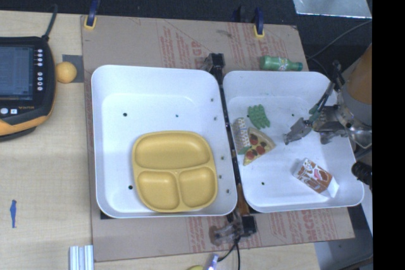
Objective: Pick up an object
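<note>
Two shallow white plastic bins sit side by side on a brown cardboard sheet (190, 41) that covers the bench. The left bin (114, 98) holds a yellow plastic tray with three compartments (174, 171), which lies toward its near side.

The right bin (278, 196) holds several small things. A slice of toy pizza with red and yellow topping (257, 146) lies close to the left wall, and a small cylinder with a pale patterned label (240, 133) lies just beside it, on its left. A green bumpy toy (257, 116) lies a little farther back, near the pizza. A small red and white carton (314, 176) lies tilted in the near right part of the bin, well apart from the others.

The two-finger gripper (296, 135) reaches in from the right and is above the bare floor of the right bin, between the pizza slice and the carton. Its dark fingers stand apart, and there is nothing between them.

Outside the bins, a green plastic bottle (281, 63) lies on its side on the cardboard behind the right bin. A black and orange control pendant (24, 85) rests at the far left.
</note>
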Controlling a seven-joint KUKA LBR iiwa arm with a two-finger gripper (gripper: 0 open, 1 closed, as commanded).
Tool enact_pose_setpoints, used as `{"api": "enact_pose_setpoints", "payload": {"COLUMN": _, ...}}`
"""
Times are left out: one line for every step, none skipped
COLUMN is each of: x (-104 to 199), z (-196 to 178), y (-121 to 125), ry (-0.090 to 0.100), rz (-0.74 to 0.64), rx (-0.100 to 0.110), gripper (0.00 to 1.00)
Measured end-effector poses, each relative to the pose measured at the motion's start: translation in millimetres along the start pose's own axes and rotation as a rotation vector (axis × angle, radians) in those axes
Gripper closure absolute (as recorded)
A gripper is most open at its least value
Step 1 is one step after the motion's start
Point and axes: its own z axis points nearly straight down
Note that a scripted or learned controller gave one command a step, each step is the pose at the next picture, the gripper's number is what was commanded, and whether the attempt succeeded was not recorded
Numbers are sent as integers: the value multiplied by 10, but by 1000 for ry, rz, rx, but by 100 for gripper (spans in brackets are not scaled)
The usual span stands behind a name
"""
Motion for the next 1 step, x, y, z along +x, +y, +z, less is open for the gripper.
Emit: {"api": "enact_pose_setpoints", "payload": {"x": 402, "z": 1116, "y": 498, "ry": -1, "rz": -2, "rx": 2, "gripper": 0}}
